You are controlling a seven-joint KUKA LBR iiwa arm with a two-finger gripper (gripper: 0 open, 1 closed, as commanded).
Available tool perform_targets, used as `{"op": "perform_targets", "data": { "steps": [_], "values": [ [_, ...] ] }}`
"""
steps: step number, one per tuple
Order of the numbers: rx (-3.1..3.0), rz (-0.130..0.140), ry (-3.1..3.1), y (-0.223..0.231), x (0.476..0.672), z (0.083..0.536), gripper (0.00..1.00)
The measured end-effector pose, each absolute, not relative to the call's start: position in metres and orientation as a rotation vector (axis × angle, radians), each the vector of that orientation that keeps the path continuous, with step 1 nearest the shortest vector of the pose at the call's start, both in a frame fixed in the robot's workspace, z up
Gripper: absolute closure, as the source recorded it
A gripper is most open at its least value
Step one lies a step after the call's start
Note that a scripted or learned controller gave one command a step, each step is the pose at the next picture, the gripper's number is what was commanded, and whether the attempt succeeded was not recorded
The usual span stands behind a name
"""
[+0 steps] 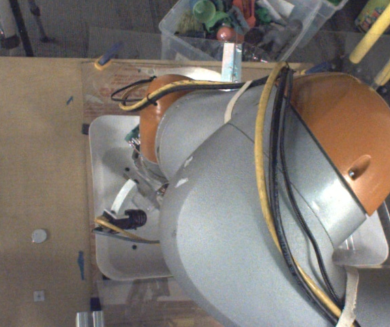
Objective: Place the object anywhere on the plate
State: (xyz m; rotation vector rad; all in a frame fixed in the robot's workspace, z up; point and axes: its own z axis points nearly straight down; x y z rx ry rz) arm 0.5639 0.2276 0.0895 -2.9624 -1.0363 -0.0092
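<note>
Grey arm with orange band blocks most of shallow white plastic bin. Pincer state: cannot tell. Object, plate: I cannot locate either. I would descend slowly over bin, confirm grasp before transfer.

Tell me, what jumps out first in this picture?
The bulky grey robot arm with its orange joint cap covers the middle and right, yellow and black cables running along it. Under it on the left lies a shallow white bin. At the top stands a clear plastic tub of colourful toys.
</note>
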Motion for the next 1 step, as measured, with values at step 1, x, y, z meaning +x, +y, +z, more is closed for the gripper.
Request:
{"op": "perform_targets", "data": {
  "steps": [1],
  "values": [
    [-3.084,-0.017,-0.556,0.187,0.5519,0.0983,1.0]
  ]
}}
